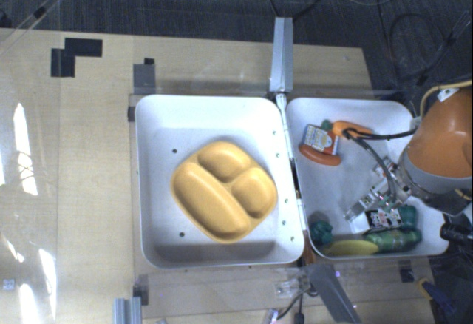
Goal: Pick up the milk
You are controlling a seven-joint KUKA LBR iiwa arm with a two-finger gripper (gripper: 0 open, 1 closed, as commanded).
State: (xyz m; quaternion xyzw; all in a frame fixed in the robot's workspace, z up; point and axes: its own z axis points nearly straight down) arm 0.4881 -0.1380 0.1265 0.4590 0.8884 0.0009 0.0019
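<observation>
White right bin (347, 112) crowded: milk carton (318, 137) at upper left, touching orange carrot-like toy (327, 154)

Risk: gripper (384, 206) low near banana (353, 246) and green vegetable (393, 239), well apart from milk; could grab wrong item

Arm (442, 145) enters from right, wrist bent down; gripper state: cannot tell

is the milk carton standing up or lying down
Lying down. The milk shows its broad printed face to the camera, flat on the right bin floor beside the orange hot dog.

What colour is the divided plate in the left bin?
Yellow, in the camera view: divided plate.
</observation>
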